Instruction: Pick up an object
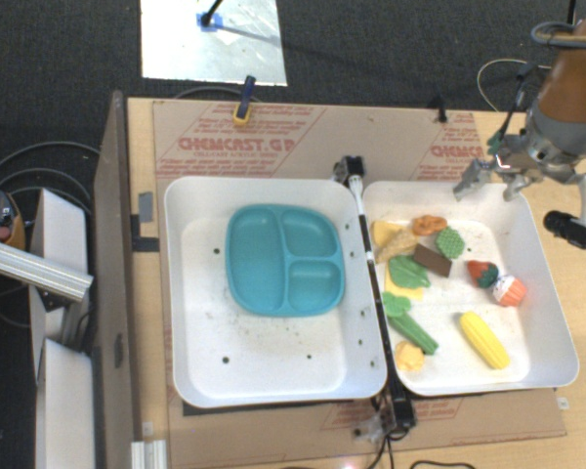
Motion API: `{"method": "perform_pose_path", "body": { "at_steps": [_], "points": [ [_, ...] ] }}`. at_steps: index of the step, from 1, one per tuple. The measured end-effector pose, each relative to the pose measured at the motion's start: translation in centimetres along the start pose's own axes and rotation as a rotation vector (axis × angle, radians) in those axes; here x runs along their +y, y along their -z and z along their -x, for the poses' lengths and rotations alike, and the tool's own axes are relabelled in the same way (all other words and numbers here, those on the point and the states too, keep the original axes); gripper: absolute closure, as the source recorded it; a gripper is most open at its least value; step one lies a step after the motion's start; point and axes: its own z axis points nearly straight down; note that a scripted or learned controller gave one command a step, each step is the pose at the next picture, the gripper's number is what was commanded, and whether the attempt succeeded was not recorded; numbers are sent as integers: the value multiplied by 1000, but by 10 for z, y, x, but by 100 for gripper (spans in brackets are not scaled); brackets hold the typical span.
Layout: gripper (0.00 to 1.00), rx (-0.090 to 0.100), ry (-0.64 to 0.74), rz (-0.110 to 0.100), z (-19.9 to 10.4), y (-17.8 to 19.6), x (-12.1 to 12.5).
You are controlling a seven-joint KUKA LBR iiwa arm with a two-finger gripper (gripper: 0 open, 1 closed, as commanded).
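Camera view has the gripper [490, 176] at the upper right, jaws spread with nothing between them, over the right bin's [547, 301] far rim; toy food [439, 262] lies below-left, apart.

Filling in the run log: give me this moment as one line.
arm: over right bin's far edge | gripper: open, holding nothing | toy food: in right bin | teal plate: left bin | pick: not yet done
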Motion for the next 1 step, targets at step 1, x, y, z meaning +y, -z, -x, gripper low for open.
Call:
{"method": "perform_pose_path", "body": {
  "at_steps": [1],
  "points": [
    [0, 3, -2, -8, -17, -110, -48]
  ]
}}
